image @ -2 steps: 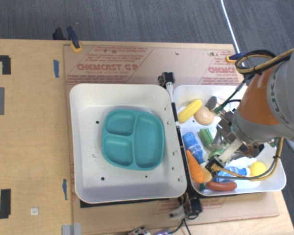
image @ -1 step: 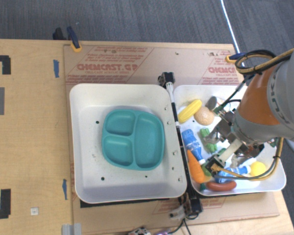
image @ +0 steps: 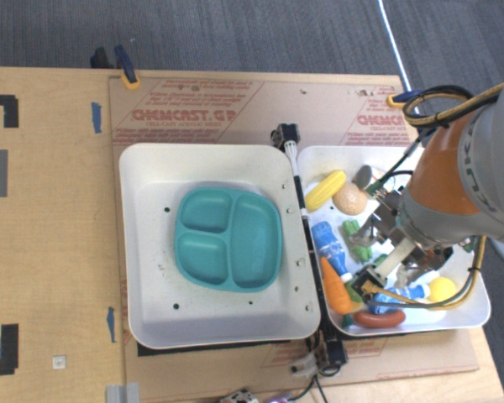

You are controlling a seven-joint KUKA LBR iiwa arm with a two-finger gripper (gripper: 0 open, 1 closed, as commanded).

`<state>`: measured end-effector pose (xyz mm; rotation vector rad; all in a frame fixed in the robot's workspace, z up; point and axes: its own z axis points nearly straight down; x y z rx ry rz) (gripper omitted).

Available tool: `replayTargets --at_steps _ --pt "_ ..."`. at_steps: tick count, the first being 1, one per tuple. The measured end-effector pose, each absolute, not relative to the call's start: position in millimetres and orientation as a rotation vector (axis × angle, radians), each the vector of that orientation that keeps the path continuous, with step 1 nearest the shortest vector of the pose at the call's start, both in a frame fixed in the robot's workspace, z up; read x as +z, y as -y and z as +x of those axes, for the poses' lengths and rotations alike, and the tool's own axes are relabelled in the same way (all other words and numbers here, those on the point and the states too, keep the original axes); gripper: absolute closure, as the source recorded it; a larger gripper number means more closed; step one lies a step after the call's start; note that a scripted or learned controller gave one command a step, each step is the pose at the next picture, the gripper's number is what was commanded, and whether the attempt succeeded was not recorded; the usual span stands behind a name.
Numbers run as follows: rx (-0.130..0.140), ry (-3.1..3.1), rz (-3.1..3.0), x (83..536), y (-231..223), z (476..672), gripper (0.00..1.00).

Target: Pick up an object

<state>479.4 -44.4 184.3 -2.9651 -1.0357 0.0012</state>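
On my feed the widest thing is the brown cardboard sheet (image: 235, 99) under both bins, printed in red with "CHEMCAST GP". Next is the left white bin (image: 143, 225), holding a teal plastic three-compartment plate (image: 229, 236), well apart from the gripper (image: 374, 242). The gripper is down inside the right white bin (image: 475, 309), among the toys. I cannot tell whether it is open or closed, and I see nothing clearly held.

Just beside the gripper, toward the left bin, is a blue plastic tube (image: 328, 243). Its long axis runs from the far edge toward the near edge. Below that is an orange toy carrot (image: 336, 285), lying nearly parallel, with its narrow tip pointing away from me. On the far side of the gripper are a yellow toy banana (image: 326, 189), lying slantwise, and a beige round ball (image: 350, 198) touching it. Nearer me is a red toy sausage (image: 378, 317), lying crosswise along the rim. A small green piece (image: 353, 227) sits right against the gripper.
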Motion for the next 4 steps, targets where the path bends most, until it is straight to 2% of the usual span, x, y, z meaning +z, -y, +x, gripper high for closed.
replayTargets --at_steps 1,2,3,4 --pt "0.002 1.868 -2.522 184.3 2.9 479.1 0.0" --pt "0.002 2.145 -2.292 184.4 66.5 478.9 0.0" --pt "-0.011 2.552 -1.863 100.6 97.6 490.9 0.0" --pt "-0.014 2.557 -1.874 112.0 99.5 493.4 1.0"
